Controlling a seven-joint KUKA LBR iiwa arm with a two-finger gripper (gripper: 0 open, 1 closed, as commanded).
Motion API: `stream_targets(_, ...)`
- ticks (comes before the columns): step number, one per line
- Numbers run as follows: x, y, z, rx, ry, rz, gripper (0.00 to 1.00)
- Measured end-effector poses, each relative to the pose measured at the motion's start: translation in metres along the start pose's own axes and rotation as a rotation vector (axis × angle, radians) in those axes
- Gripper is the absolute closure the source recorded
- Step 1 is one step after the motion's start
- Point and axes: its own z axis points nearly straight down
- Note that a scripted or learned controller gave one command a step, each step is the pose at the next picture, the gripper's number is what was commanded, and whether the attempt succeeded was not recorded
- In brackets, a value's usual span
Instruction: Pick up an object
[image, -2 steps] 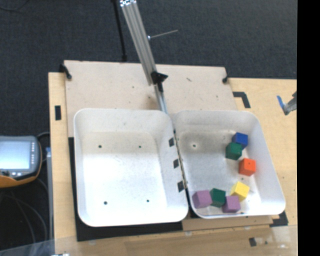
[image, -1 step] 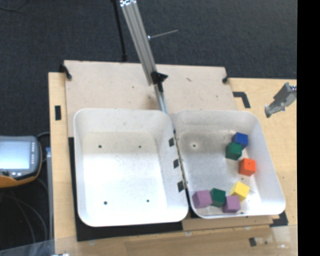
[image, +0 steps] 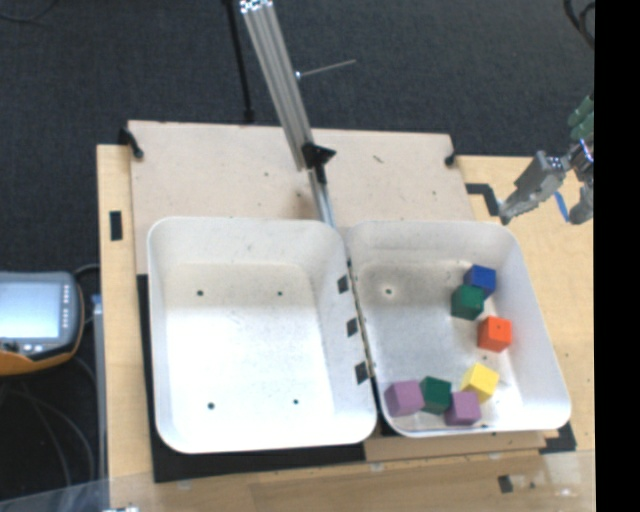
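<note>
We see the gripper (image: 530, 195) at the upper right of the camera view, above the far right corner of the right bin (image: 540, 330) and outside its rim, well apart from the blocks; nothing is between its parts, and we cannot tell from this slanted view if it is open or closed, because it looks only like a small grey shape. All the things we could pick lie in the right bin, along its right and near walls: a blue block (image: 482, 278) touching a green block (image: 467, 302) just below it, an orange block (image: 495, 333) near the right wall, a yellow block (image: 481, 380), and at the near edge a row of a purple block (image: 404, 397), a dark green block (image: 436, 393) and a second purple block (image: 463, 407), which seem to touch each other. The left bin (image: 165, 300) on the desk (image: 230, 170) holds none of these. In our judgement the risk from here is the crowding: if the gripper descends on the near row or on the blue and green pair, it may strike a neighbour and push the target away, and the blocks close to the walls leave little room on the wall side. The orange block stands most free, so it seems the safest choice.
</note>
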Motion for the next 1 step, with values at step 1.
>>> stream_targets(1, 0.0269, 0.0002, 0.0007, 0.003, 0.0, 0.002, 0.0)
